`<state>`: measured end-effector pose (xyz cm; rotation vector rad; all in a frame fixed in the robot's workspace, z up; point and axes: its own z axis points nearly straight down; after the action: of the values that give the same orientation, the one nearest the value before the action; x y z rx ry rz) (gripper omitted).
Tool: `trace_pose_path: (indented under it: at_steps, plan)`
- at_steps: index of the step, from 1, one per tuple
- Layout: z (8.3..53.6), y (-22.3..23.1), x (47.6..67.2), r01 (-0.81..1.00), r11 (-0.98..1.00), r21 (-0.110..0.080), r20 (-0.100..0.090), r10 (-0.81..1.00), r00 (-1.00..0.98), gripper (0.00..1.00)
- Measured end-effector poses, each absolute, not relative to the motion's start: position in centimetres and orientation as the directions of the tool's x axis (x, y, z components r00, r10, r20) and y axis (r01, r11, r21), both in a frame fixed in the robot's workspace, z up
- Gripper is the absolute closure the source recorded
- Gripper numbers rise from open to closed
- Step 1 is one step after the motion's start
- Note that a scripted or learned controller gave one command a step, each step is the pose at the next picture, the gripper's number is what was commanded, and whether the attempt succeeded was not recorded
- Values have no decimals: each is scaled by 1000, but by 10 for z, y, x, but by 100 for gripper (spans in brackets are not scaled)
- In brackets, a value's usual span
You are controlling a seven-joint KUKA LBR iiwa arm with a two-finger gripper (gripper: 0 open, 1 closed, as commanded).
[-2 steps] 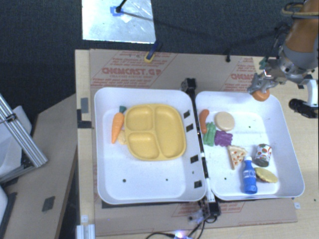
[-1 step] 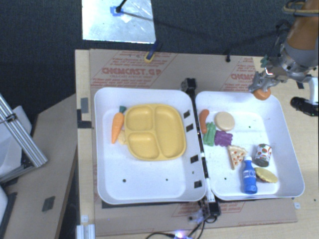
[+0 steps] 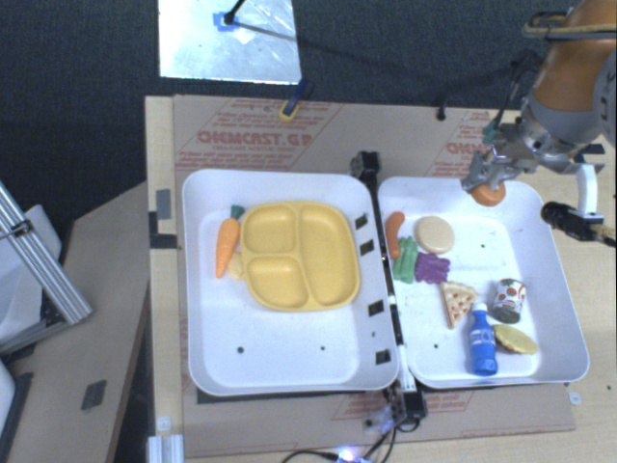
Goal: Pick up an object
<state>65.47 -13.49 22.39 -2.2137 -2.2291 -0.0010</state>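
Note:
My gripper [image 3: 486, 179] hangs over the back edge of the right bin [image 3: 559, 287], reaching in from the upper right. A small round orange toy [image 3: 491, 197] sits right at its fingertips, partly covered by them, and looks pinched between the fingers. Further objects lie in the right bin: a beige bun [image 3: 434, 233], an orange-red piece [image 3: 394, 231], a green piece [image 3: 407, 258], purple grapes [image 3: 432, 268], a pizza slice [image 3: 457, 303], a small can [image 3: 508, 300], a blue bottle [image 3: 482, 339] and a flat yellow piece [image 3: 517, 340].
The left bin [image 3: 207, 345] holds a yellow divided plate [image 3: 289, 256] and a toy carrot [image 3: 226, 246] along its left side. A black divider [image 3: 381, 258] runs between the bins. A shiny metal sheet [image 3: 227, 25] lies beyond the bench at the back.

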Motion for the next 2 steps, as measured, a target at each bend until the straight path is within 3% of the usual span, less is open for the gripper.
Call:
trace_pose_path:
  at_steps: [2]
  plan:
    - [237,-38,615,1000,9,-1,2,1000,-9,100]
